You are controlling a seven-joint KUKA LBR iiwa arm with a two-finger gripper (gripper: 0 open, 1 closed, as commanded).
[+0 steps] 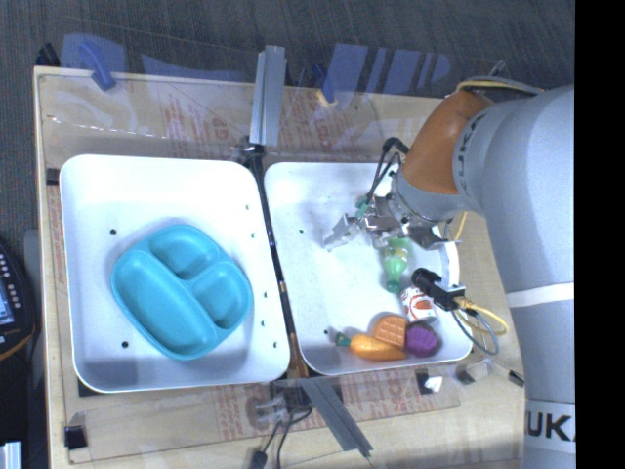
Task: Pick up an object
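Gripper [344,231] sits low in the right bin [303,262], fingers apart w/ nothing between them. Green bottle [395,262] lies just beside it, toward the arm. Further along the near edge: 1 carrot [371,348], 1 waffle [391,328], 1 purple fruit [423,339]. Left bin holds 1 blue divided plate [181,286]. Arm [527,213] reads "UK", rest cut off.

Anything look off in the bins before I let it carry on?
Nothing looks spilled or broken. The blue divided plate sits at an angle in the left bin. The toy food, including a carrot and a purple piece, is crowded into the right bin's near corner.
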